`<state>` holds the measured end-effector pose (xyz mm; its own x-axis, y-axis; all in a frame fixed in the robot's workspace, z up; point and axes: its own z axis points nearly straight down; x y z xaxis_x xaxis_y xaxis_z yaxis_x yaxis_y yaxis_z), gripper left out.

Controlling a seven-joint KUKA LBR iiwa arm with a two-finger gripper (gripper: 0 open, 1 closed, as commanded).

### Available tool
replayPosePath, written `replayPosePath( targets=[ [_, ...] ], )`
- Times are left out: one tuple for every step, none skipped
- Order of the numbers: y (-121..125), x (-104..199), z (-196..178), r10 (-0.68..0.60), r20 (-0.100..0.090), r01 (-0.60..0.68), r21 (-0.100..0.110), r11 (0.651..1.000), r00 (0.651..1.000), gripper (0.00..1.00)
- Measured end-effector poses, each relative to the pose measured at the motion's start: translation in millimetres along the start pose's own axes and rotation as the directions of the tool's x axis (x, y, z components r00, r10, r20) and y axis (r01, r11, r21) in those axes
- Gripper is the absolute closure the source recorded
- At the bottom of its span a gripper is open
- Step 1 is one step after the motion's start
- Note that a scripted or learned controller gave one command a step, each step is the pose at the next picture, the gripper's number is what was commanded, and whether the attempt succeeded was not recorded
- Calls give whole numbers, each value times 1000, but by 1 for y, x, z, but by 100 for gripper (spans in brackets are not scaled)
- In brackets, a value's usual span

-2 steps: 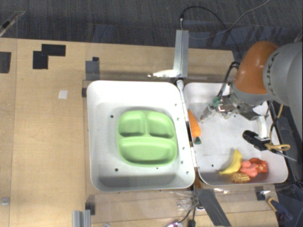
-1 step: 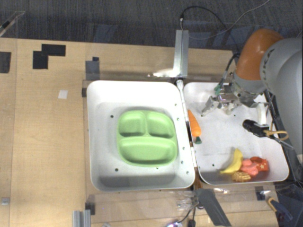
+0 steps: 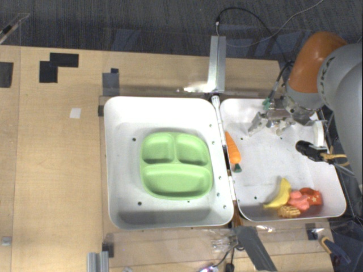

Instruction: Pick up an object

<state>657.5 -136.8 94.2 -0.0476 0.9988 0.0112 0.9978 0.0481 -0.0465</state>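
My gripper (image 3: 266, 127) hangs over the back part of the right bin (image 3: 266, 171), its fingers spread open with nothing between them. An orange carrot (image 3: 232, 149) with a green end lies against the bin's left wall, to the left of and nearer than the gripper. In the near right corner lie a yellow banana (image 3: 279, 194), a red toy (image 3: 307, 199) and a small brown waffle-like piece (image 3: 289, 211), well away from the gripper.
The left bin (image 3: 122, 152) holds a green divided plate (image 3: 174, 164) at its middle. A metal post (image 3: 217, 61) stands behind the wall between the bins. The grey arm with its orange band (image 3: 312, 61) comes in from the right.
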Motion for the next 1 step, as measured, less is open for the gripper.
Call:
replayPosePath(
  targets=[
    [9,-69,-24,-35,15,36,-53,998,999,0]
  ],
)
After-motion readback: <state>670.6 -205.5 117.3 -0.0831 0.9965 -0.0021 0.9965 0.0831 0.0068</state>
